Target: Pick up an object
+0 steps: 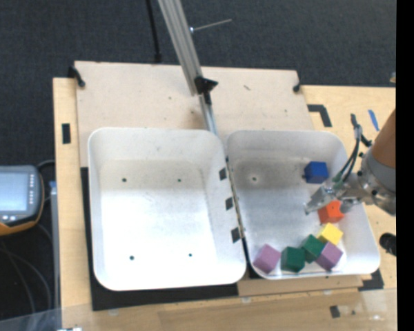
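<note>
Camera view, item one: end effector (324, 200), reaching in from the right over the right-hand bin (276, 142); whether it is wide or narrow cannot be told. Item two: orange block (330, 212), just below and touching or nearly touching the tip, the likeliest pick. Item three: blue block (316, 171), near, toward the bin's far wall. Remaining blocks cluster along the near wall.
</note>
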